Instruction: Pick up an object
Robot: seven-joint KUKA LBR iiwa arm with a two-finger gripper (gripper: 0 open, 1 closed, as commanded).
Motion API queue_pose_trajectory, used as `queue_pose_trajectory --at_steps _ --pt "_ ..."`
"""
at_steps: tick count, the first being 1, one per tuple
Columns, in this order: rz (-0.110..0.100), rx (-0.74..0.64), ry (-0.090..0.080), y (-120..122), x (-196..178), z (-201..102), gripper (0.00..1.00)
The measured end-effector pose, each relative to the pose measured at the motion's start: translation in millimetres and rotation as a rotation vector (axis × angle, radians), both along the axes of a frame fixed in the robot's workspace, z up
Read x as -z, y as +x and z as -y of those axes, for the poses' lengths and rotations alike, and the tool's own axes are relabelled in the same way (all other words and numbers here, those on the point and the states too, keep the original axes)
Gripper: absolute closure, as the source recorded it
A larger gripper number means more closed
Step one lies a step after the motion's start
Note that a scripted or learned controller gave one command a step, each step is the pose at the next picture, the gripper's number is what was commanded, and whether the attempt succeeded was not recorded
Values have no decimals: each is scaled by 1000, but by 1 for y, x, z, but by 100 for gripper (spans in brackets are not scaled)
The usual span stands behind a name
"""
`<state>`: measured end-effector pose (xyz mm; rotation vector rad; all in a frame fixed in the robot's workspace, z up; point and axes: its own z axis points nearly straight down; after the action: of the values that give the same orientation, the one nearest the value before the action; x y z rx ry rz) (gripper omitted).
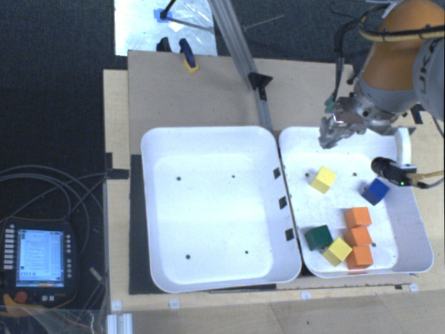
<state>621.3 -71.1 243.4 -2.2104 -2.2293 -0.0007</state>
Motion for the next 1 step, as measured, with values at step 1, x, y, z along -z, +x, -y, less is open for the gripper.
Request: queue_pose_trajectory --at_steps 1 --pt "1 -1 0 -31 -12 -45 100"
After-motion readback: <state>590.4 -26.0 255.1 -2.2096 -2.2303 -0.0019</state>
